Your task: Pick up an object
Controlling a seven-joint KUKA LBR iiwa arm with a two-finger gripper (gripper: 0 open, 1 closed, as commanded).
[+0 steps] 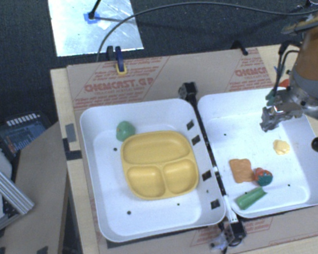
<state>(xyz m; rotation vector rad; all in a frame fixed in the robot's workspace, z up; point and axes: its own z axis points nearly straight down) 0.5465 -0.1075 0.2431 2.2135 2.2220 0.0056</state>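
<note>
Camera view from above shows two shallow white bins side by side on the counter [156,70], which is covered by printed brown cardboard. The left bin [102,161] holds a yellow plastic tray [158,163] with three compartments, its corners rounded, and a small rounded green lump [125,129] touching the tray's upper left edge. The right bin [316,188] holds four small objects. A pale yellow lump [281,146], roughly round with no clear long axis, lies toward the bin's right side. A flat orange piece [241,170], roughly rectangular, lies with its long axis running up and down the view. Just beside its lower right corner sits a small red and teal object [263,176]. A green stick [251,198], smooth and elongated, lies near the bin's lower edge, its long axis tilted with the right end higher. The hand [269,119] hangs over the right bin, above and left of the yellow lump; whether it is open or closed cannot be told, and nothing is visibly gripped.
</note>
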